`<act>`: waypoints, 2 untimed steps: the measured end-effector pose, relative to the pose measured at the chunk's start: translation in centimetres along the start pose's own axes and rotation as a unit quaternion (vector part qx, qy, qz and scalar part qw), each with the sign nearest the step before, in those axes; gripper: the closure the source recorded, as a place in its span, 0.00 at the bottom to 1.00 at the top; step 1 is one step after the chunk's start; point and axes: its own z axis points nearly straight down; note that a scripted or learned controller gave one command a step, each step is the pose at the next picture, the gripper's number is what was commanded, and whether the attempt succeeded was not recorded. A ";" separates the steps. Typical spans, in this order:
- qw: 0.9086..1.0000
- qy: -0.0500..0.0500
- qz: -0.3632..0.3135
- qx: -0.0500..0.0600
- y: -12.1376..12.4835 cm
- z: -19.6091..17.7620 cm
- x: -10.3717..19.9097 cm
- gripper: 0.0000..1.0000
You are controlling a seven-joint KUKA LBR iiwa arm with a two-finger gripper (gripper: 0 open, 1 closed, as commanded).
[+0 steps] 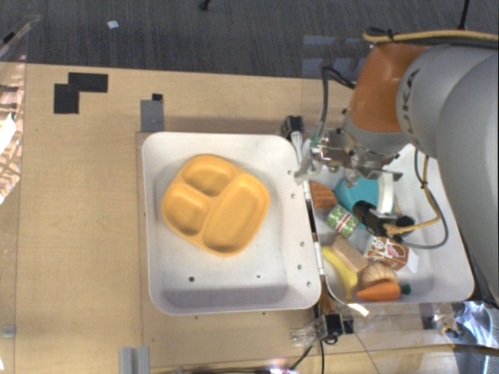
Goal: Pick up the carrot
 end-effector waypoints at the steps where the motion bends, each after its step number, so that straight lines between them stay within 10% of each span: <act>1: 0.999 0.002 0.054 0.002 -3.5 0.1 10.6 0.00; 2: 0.991 0.000 0.132 -0.001 -0.5 8.3 11.7 0.00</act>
